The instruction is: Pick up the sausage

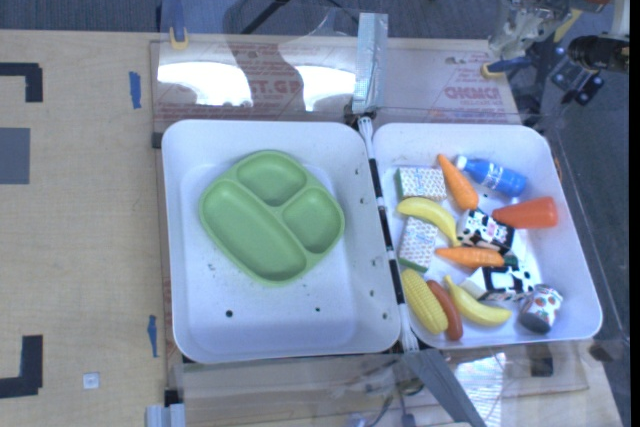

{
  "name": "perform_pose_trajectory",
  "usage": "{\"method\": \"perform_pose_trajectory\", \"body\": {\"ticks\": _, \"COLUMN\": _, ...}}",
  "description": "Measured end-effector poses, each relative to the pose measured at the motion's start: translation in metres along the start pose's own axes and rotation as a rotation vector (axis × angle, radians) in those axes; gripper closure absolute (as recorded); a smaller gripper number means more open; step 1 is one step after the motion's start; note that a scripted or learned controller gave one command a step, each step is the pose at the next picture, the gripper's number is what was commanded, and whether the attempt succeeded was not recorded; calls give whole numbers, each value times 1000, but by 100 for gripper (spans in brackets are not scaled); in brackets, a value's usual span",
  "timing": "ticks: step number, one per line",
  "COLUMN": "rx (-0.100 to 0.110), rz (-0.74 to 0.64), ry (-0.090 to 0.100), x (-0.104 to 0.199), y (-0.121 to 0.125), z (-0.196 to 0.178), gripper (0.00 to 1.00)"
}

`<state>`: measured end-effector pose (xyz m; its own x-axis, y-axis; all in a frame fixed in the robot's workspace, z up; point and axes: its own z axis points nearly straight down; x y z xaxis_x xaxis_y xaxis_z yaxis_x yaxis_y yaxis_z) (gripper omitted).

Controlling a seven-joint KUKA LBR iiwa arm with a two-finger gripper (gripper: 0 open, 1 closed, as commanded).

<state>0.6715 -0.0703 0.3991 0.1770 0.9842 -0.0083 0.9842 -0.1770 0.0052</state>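
Legible markings: partial red print only.
The clear panel (300, 80) behind the bins carries red lettering, seen mirrored and washed out by glare; fragments resembling "CHOICE" appear below and left of the gripper (515, 30), but no word can be read reliably.

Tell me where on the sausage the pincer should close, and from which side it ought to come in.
Probably at the sausage's middle, coming down from above. It lies flat near the front edge of the right bin, a slim reddish-brown link wedged between the corn cob and a banana. Both neighbours press close along its long sides, so the fingers would have to slip into those narrow gaps, closing across its width.
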Motion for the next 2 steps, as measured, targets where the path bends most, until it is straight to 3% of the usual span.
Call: {"method": "perform_pose_trajectory", "body": {"ticks": 2, "rx": -4, "rz": -7, "ry": -4, "x": 4, "y": 2, "z": -19, "gripper": 100}}
